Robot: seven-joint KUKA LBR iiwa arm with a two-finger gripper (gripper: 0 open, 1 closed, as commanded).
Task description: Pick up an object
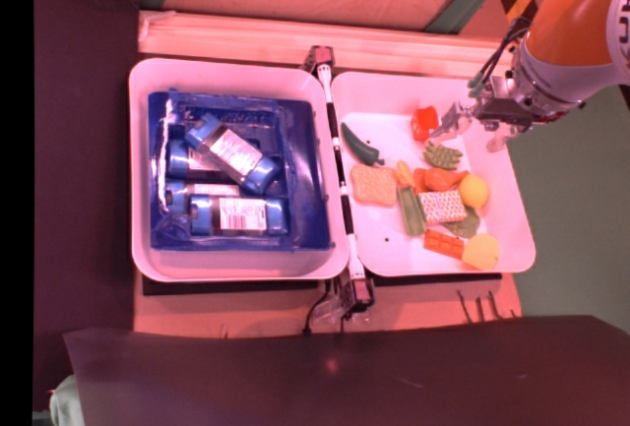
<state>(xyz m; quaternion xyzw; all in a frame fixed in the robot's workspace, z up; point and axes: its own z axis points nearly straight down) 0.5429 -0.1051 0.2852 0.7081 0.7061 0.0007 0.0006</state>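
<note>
Left bin: a white bin (143, 168) at centre left carries a blue tray (305, 178) packed with blue bottles (231, 151) bearing pale labels.
Right bin: a second white bin (374, 257) sits just beside it, its toy food bunched in the right half — a dark green pepper (360, 145), a tan waffle (373, 185), a red piece (424, 123), a green leafy piece (443, 155), an orange carrot (439, 179), a yellow lemon (473, 191).
Step in hand: approach, by the look of it; nothing is lifted, and every item lies on the bin floor.
Jaws: the gripper (463, 119) hangs at the upper right of the right bin, close above the red piece and the leafy piece; whether the jaws are spread or pressed together cannot be told, and nothing is seen between them.
Arm pose: the grey arm with its orange band (581, 1) reaches in from the upper right corner, wrist tipped down and leftward over the bin.
Next move: likely a descent onto one of the pieces below, lined up so neighbours stay outside the grip.
</note>
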